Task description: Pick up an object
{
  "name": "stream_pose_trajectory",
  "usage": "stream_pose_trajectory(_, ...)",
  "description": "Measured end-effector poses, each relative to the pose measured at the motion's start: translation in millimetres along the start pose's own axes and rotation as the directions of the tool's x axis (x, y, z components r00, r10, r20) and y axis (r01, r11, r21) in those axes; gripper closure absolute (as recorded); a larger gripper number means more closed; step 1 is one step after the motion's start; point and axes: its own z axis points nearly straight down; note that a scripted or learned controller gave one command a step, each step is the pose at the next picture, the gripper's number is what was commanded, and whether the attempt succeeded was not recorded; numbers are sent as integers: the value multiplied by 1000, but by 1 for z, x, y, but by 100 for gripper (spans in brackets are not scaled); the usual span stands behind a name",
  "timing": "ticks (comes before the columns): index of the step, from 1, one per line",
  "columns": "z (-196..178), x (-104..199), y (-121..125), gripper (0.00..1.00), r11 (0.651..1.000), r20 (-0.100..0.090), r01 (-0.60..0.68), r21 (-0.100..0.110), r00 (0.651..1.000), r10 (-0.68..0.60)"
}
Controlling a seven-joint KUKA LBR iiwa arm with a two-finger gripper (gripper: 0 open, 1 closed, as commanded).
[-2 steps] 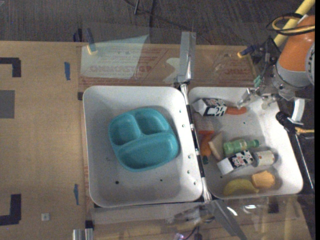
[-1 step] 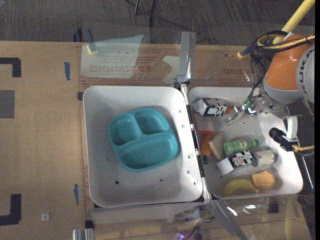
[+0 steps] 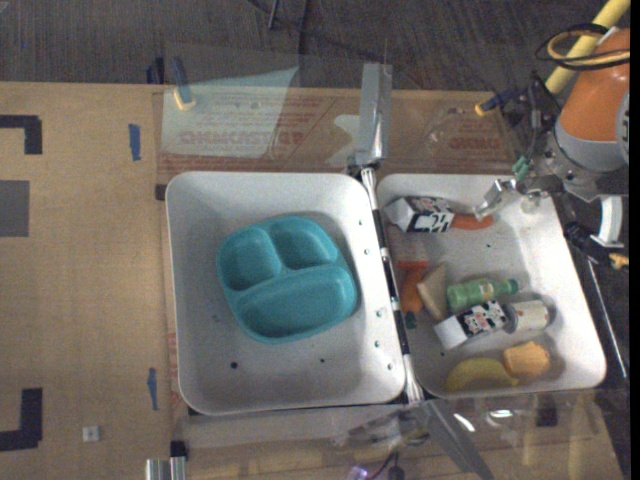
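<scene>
Seen from above at a slant, the grey arm with its orange band (image 3: 592, 108) reaches in over the far right corner of the counter (image 3: 80, 298), its gripper (image 3: 497, 197) hanging at the far edge of the right bin (image 3: 585, 313); whether the fingers are open or closed cannot be told from this view, and nothing is seen between them. Just under the gripper, along the far edge of the right bin, an orange carrot-like piece (image 3: 472, 222) lies beside a small black-and-white carton (image 3: 421, 215); toward the bin's middle a green bottle (image 3: 479, 292) lies on its side, with a tan wedge (image 3: 433, 292) and an orange piece (image 3: 412, 277) near the left wall. Nearer the front edge lies a white bottle with a black-and-white label (image 3: 490, 321); a yellow banana (image 3: 478, 373) and an orange-yellow lump (image 3: 527, 359) sit in the front right corner. The left bin (image 3: 195, 368) holds a teal divided plate (image 3: 288, 277), set near its middle; strips of blue tape (image 3: 134, 141) mark the counter's far left part.
</scene>
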Motion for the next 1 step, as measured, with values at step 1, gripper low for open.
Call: stream_pose_trajectory(1,34,4,-14,0,998,-15,-59,4,998,59)
